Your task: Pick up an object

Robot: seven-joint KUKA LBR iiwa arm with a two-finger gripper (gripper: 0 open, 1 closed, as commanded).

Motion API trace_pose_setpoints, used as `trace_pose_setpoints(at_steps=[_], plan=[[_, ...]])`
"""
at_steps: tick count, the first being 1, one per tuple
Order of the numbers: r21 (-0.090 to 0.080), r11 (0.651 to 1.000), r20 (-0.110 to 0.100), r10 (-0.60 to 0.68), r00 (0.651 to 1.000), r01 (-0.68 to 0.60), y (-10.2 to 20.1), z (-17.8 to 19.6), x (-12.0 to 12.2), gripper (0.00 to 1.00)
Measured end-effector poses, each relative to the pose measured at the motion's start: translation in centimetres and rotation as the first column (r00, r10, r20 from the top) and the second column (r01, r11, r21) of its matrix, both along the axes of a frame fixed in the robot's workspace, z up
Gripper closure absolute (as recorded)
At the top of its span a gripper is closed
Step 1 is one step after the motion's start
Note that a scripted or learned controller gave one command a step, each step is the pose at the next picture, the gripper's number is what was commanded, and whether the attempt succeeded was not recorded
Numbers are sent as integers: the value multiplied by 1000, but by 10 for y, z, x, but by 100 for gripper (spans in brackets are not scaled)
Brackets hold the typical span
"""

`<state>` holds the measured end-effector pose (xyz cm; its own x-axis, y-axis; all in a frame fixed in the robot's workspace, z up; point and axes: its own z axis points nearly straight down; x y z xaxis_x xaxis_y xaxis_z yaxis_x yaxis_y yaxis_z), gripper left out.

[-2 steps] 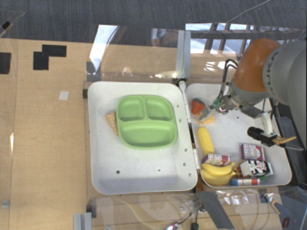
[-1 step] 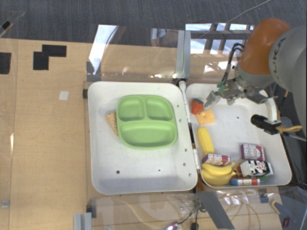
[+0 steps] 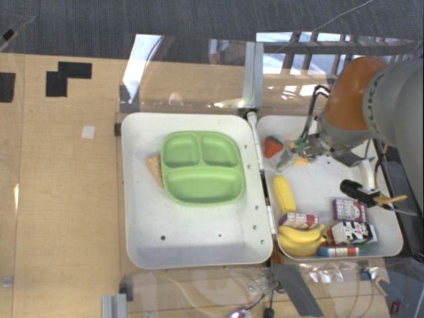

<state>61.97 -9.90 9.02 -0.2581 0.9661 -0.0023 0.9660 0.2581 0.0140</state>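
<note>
My gripper [image 3: 296,152] sits low in the right bin [image 3: 391,244], near its back-left corner, just beside a red strawberry-like piece [image 3: 273,146]; whether it is open or closed around anything, I cannot tell. Nearer the front lie a corn cob [image 3: 284,194], a banana [image 3: 299,238] and small cartons [image 3: 349,210]. The left bin [image 3: 142,244] holds a green divided plate [image 3: 201,167].

A small red object [image 3: 273,147] lies just left of the pincer [image 3: 296,152]; a yellow corn cob [image 3: 284,195] lies below it.
</note>
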Motion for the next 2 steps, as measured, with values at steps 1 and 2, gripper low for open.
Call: trace_pose_setpoints(at_steps=[1, 2], plan=[[3, 1000, 8, 1, 1000, -1, 2, 14, 3, 100], [3, 1000, 8, 1, 1000, -1, 2, 14, 3, 0]])
